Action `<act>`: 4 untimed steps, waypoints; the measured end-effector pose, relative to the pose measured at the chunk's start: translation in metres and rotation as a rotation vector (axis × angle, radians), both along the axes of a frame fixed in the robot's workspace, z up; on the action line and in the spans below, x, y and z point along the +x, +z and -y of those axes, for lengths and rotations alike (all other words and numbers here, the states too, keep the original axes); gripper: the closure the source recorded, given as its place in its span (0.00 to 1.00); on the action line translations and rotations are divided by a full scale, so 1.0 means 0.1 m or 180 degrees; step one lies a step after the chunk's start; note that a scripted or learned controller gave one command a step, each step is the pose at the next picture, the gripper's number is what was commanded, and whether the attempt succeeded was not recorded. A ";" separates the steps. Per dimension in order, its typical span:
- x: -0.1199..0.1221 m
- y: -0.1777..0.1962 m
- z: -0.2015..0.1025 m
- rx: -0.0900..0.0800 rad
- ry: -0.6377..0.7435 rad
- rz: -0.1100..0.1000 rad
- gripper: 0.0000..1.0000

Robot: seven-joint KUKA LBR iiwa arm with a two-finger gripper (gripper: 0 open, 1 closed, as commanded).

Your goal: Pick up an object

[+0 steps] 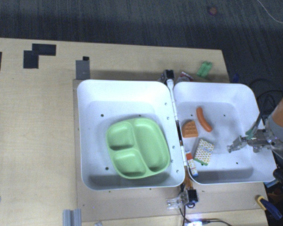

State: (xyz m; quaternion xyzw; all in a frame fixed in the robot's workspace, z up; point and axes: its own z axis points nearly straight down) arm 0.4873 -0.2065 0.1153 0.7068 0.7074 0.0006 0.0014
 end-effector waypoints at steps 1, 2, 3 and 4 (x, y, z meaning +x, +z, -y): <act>0.01 -0.29 -0.21 -0.0004 0.0004 0.0008 0.00; 0.03 -0.18 -0.21 -0.0008 0.0008 0.0028 1.00; 0.03 -0.18 -0.22 -0.0008 0.0008 0.0028 0.00; 0.04 -0.07 -0.22 -0.0009 0.0012 0.0038 1.00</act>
